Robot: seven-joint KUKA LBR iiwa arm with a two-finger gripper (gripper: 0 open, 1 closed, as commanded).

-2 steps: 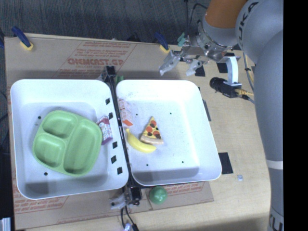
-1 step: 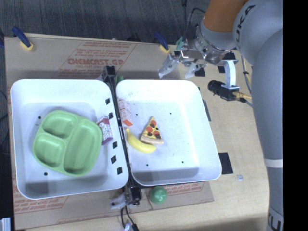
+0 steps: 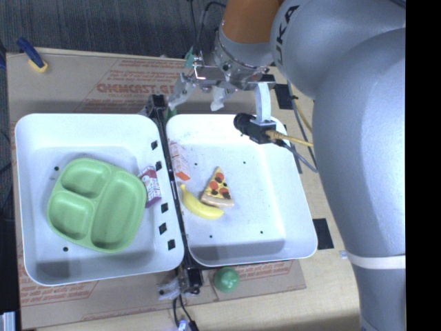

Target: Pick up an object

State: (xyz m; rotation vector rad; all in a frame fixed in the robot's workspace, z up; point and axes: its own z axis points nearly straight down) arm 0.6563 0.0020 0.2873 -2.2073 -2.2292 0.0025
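Starting at the left, the left bin (image 3: pixel 34 254) is holding a green divided plate (image 3: pixel 96 203), and a small dark red packet (image 3: pixel 151 185) is lying against that bin's right wall, just beside the plate. Along the divider, inside the right bin (image 3: pixel 296 212), a thin white and orange wrapper (image 3: pixel 178 161) is resting against the left wall. Near it, a yellow banana (image 3: pixel 200 205) and a toy pizza slice (image 3: pixel 219 188) are sitting on the bin floor, touching each other; either looks like a fair candidate for picking. A green ball (image 3: pixel 225 278) is lying outside the bins on the surface (image 3: pixel 324 302) at the front edge. Further right and up, the gripper (image 3: pixel 219 88) is hovering above the back rim of the right bin, well apart from the banana and the pizza slice, with nothing seen in it; whether it is open or closed cannot be told. Judging from this, nothing is lifted yet: choosing, descending, closing and raising all seem to be remaining.
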